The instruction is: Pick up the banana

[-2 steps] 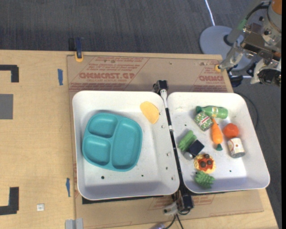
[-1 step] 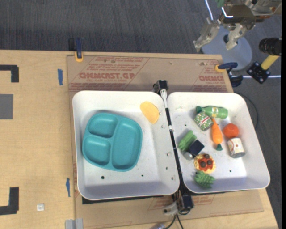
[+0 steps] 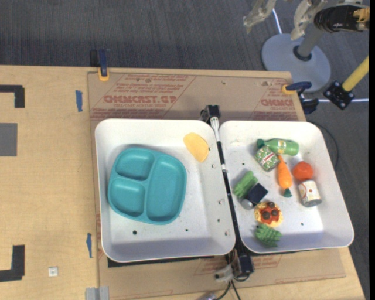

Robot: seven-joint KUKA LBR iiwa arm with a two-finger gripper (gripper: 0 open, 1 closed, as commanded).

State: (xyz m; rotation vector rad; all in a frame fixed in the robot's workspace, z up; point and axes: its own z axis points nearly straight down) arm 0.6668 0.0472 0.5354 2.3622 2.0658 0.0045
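The banana (image 3: 197, 146) is a short, yellow, rounded piece lying in the left bin (image 3: 117, 234), close to the divider and near the bin's far right corner. It is just beyond the teal plate's far right corner and does not touch the plate. My gripper (image 3: 280, 16) is at the top edge of the view, far beyond the right bin and well away from the banana. Its two pale fingers (image 3: 256, 14) are spread wide, open, with nothing between them.
A teal divided plate (image 3: 146, 184) fills much of the left bin. The right bin (image 3: 328, 228) holds a green bottle (image 3: 281, 146), a carrot (image 3: 284, 174), a tomato (image 3: 303, 170), a can (image 3: 309, 193), a black block (image 3: 256, 193) and several other toy foods. A grey round stand base (image 3: 293, 53) sits behind the bench.
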